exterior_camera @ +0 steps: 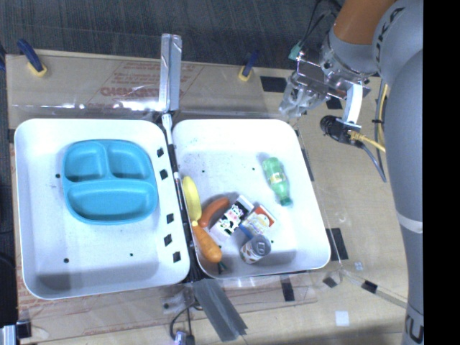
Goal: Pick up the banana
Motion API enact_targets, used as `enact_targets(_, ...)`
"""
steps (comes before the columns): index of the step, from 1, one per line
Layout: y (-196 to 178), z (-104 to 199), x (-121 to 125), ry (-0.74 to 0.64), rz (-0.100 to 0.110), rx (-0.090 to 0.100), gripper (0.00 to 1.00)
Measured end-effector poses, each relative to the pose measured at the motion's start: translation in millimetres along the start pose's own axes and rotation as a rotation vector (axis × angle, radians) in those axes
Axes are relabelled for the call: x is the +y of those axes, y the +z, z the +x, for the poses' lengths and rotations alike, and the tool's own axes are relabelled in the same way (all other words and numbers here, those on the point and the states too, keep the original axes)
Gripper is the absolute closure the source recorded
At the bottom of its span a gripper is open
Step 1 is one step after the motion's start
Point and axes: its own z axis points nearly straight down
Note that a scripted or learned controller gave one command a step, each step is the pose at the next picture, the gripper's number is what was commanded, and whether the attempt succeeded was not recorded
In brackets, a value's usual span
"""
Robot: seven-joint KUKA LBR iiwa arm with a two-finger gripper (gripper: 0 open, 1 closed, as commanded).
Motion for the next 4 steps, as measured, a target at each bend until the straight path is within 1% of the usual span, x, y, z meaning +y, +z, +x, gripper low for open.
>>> enact_targets(1, -9, 2, 0, -0.009, 0.001, -0.001, 1.00)
enact_targets(2, -11, -3, 5, 0.595, 0.000, 0.000, 1.00)
enact_targets(3, 11, 38, -19, 0.599, 0.006, -0.003, 1.00)
enact_targets(4, -7, 24, -49, 0.390, 0.006, -0.002, 1.00)
